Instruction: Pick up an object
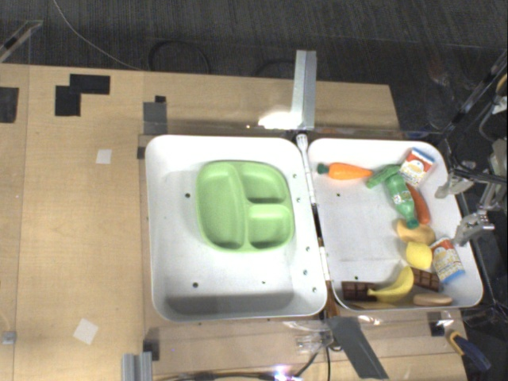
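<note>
White bins: two shallow bins sit side by side on the wooden worktop [71,236]; the left bin [171,292] carries a green divided tray [242,205], the right bin [349,236] carries the small items.
Task's things: the candidates lie in the right bin, crowded along its right side and bottom edge.
Carrot [345,171]: lies near the top edge of the right bin, with bare floor below it, and is the most isolated item.
Green bottle [397,189]: tilted, just beside a small carton [418,165] and touching or nearly touching a red sausage-like item [421,205].
Yellow cluster: a lemon [418,254] and a banana [394,286] lie close together, with a brown chocolate-like bar [357,290] under the banana's end.
Small bottle [448,264]: rests against the right wall.
Arm: dark and metal structure shows at the right edge, beyond the bin, but the tool cannot be picked out, so whether it is wide or narrow cannot be told.
Step in hand: judged to be the approach, with nothing lifted yet.
Doing it well: the carrot looks the safest pick; the tool should likely come straight down across its narrow width.
Risk: items near the wall leave little room for a finger, and the cluster invites a double or glancing grip.
</note>
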Motion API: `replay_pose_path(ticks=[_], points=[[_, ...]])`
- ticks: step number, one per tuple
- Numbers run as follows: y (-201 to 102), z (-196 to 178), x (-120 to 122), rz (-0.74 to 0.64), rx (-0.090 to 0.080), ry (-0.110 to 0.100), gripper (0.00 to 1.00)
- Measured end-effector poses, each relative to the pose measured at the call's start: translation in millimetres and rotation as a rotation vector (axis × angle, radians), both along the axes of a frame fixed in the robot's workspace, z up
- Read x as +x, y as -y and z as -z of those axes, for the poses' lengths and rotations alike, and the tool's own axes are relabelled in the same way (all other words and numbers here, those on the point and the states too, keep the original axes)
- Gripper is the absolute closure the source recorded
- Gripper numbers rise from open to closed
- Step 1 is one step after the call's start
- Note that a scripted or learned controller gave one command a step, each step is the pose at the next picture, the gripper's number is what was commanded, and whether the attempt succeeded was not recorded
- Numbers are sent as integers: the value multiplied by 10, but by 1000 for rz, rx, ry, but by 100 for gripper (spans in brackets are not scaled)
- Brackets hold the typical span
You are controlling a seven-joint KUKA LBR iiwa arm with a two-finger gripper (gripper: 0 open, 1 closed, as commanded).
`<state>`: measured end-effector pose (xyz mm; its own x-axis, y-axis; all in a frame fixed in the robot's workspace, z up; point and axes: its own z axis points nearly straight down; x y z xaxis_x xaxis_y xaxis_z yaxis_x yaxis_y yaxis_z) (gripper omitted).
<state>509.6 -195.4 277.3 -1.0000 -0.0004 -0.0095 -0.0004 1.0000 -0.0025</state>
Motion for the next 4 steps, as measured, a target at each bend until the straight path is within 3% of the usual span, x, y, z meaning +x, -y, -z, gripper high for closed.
replay_pose_path(ticks=[1, 2, 3, 4], points=[[89, 1324, -66, -26, 5, -13, 0], [39, 1868, -131, 52, -2, 8, 0], [-26, 1867, 91, -59, -4, 7, 0], [-375, 1860, -128, -54, -4, 11, 0]])
